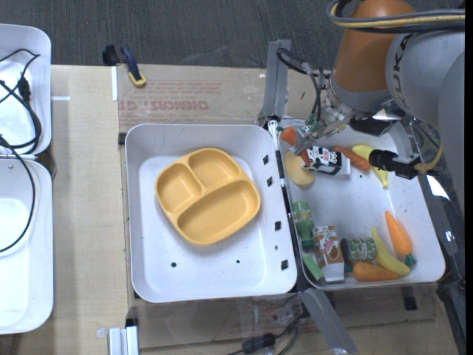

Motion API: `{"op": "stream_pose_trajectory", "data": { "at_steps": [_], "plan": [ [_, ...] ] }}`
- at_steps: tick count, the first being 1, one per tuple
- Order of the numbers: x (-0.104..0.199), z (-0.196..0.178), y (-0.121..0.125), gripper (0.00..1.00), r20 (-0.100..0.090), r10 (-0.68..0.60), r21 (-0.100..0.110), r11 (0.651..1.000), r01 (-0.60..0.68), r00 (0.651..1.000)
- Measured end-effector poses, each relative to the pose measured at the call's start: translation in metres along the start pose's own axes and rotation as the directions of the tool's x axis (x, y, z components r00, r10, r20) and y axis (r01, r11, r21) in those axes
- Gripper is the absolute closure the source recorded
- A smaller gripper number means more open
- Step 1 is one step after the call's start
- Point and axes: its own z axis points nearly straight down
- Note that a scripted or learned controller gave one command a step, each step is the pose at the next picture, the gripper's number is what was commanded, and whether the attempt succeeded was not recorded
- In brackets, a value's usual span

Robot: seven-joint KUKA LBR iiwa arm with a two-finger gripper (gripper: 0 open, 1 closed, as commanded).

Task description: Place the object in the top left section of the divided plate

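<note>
The pincer (314, 152) is hanging low over the upper left corner of the right bin (429, 220), among toy food, presumably because the program is picking there. Whether it is gripping anything I cannot tell; a pale round toy (298, 172) is lying just beside it. The yellow divided plate (208, 194) is sitting mid-frame in the left bin (148, 272), turned at an angle, all sections bare, so the target section is waiting unfilled. Carrots (397, 232) and a banana (390, 261) are lying lower right.
</note>
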Motion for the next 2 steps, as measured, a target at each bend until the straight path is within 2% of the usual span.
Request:
{"op": "stream_pose_trajectory", "data": {
  "at_steps": [1,2],
  "plan": [
    [0.078,0.001,-0.012,1.0,-0.001,0.057,0.001,0.998,-0.057,0.998],
    [0.109,-0.001,0.055,1.0,0.0,-0.057,0.0,0.998,0.057,0.998]
  ]
}}
